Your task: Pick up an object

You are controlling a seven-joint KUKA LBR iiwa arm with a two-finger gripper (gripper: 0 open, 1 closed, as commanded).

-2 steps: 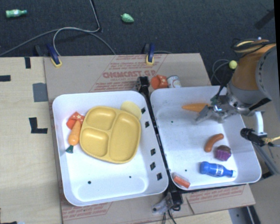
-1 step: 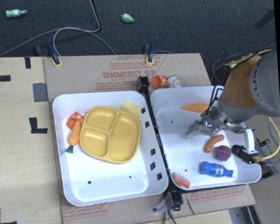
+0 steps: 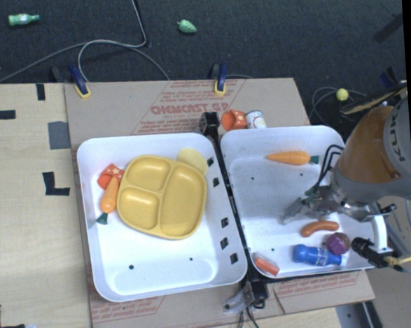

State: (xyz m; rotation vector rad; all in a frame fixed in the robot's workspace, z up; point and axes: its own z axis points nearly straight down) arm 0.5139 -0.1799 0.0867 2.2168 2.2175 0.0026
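In the right-centre of the frame, inside the right bin [image 3: 260,145], the gripper [image 3: 298,208] hangs low over the white floor with its grey fingers spread apart, their tips aimed toward frame left, and nothing between them. The nearest thing to take is the sausage [image 3: 319,227], lying just below and slightly right of the fingertips, close but apart from them; its long axis runs nearly left to right across the frame, with a slight upward tilt at its right end. From this, I judge the coming move needs a short shift toward the lower right and a turn of the wrist, so the fingers close across the sausage's narrow width and not along its length. Counted in the right bin: one sausage, one purple ball [image 3: 337,242] just beside it at lower right, one blue bottle [image 3: 315,255] along the lower wall touching that ball, one small orange piece [image 3: 266,265] in the lower left corner, and one carrot [image 3: 290,158] well apart near the upper wall, also lying left to right. The left bin [image 3: 158,282] holds one yellow divided plate [image 3: 161,196], one pale yellow piece [image 3: 192,158] at the plate's upper right edge, one small carrot [image 3: 109,199] and one red piece [image 3: 110,175] at the plate's left.
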